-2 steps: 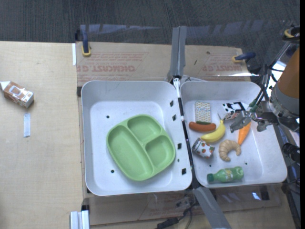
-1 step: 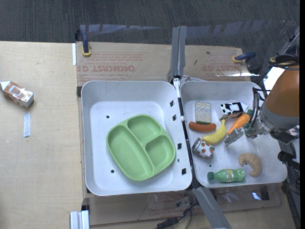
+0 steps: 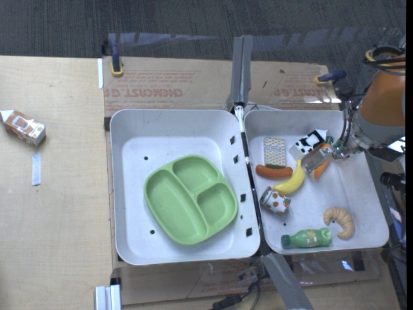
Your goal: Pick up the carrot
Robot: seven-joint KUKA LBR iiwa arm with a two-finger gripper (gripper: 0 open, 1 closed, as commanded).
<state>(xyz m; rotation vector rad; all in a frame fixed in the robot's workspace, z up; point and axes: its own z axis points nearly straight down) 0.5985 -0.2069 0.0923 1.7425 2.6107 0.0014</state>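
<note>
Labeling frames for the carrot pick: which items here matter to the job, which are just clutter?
Job:
carrot, right bin
gripper, at the carrot
right bin

Clutter:
banana
hot dog
croissant
green bottle
checked packet
small cup
green divided plate, left bin
carton on the bench

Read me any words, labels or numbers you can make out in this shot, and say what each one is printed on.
"CHEMCEST" (roughly), upside down in red, repeated on the cardboard sheet behind the bins; the smaller lines beside it are too blurred to read.
Small carton on the bench: print too small to read.
Green bottle: label unreadable.
Patterned packet: unreadable.
</note>
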